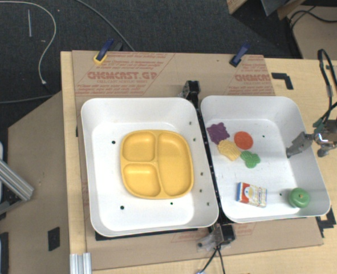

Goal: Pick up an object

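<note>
The right bin (282, 110) holds several small toy foods. A purple grape bunch (218, 132), a red-orange round piece (243, 140), a yellow piece (228, 150) and a small green piece (251, 160) are clustered at its left middle. A small white, blue and red box (251, 194) lies near the front. A green apple (299, 197) rests in the front right corner. My gripper (306, 142) reaches in over the bin's right rim, well to the right of the cluster and above the apple in the view. Nothing shows in its grasp.
The left bin (100, 153) holds a yellow divided plate (157, 164). Blue clamps (104, 51) (239, 55) pin the cardboard at the back. Cables hang by the right edge (331, 90), and a black bracket (191, 88) sits between the bins.
</note>
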Motion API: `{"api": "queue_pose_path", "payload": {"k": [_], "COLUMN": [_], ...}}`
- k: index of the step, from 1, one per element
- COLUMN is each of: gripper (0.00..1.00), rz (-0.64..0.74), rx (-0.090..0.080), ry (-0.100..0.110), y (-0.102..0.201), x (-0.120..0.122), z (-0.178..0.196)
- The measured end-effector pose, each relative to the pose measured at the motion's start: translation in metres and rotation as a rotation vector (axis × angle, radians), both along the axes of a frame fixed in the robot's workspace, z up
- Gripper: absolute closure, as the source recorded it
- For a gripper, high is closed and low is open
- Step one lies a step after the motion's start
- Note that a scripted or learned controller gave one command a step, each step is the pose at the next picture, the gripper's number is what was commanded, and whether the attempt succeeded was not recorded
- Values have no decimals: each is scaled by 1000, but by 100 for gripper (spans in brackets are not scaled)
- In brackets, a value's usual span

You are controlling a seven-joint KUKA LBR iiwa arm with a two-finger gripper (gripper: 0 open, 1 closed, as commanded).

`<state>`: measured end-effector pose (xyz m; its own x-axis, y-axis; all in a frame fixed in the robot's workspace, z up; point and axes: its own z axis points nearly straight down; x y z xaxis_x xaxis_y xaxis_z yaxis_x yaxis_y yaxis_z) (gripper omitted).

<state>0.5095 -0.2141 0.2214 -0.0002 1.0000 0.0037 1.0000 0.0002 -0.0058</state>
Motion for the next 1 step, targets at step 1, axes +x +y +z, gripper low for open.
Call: {"api": "queue_pose_path", "payload": {"k": [1], "gripper": [0], "rz": [0], "rx": [0], "ry": [0], "y": [-2], "x": [3], "z": [-43]}}
